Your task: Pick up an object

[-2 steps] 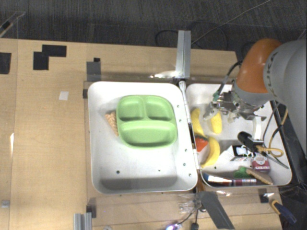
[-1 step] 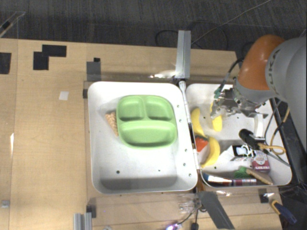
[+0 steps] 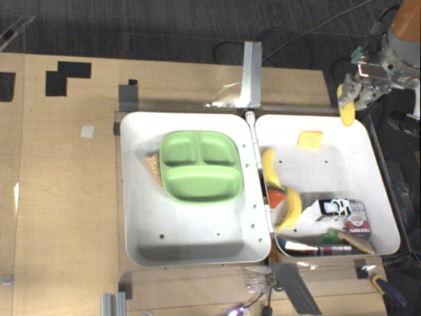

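My gripper (image 3: 353, 96) hangs above the far right corner of the right bin (image 3: 368, 151), shut on a small elongated yellow object (image 3: 346, 112) that dangles from its fingers just over the bin's rim. Lower in that bin lie a flat yellow block (image 3: 310, 139), two bananas (image 3: 268, 166) (image 3: 291, 209) and a red item (image 3: 276, 197) between them. A black-and-white pack (image 3: 335, 207), a reddish box (image 3: 356, 217), markers (image 3: 314, 247) and a wooden stick (image 3: 356, 242) crowd the near right corner.
The left bin (image 3: 135, 229) holds a green divided plate (image 3: 200, 165) with a tan piece (image 3: 153, 168) poking out at its left edge. A metal post (image 3: 252, 74) stands behind the wall between the bins. Cables run along the right side.
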You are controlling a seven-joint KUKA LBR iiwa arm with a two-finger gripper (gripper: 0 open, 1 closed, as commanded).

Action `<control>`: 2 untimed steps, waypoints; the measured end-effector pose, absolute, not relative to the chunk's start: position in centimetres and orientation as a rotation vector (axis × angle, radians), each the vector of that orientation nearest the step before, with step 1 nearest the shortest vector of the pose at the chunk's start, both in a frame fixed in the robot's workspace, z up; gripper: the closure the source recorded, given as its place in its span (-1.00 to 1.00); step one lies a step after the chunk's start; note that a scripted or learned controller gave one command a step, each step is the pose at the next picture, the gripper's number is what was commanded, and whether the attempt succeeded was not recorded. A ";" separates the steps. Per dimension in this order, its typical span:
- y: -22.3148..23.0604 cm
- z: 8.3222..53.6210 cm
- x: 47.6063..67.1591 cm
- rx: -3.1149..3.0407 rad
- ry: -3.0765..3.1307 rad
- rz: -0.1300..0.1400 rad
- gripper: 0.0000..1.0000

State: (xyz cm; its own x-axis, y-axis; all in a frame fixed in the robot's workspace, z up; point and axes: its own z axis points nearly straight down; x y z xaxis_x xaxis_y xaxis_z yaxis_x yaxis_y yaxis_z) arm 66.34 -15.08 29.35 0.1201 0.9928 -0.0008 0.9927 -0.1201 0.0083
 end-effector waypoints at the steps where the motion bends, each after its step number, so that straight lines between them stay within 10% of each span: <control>1: -13.5 26.2 67.0 2.107 2.323 0.005 1.00; 2: -14.6 25.4 66.7 1.979 2.429 0.007 1.00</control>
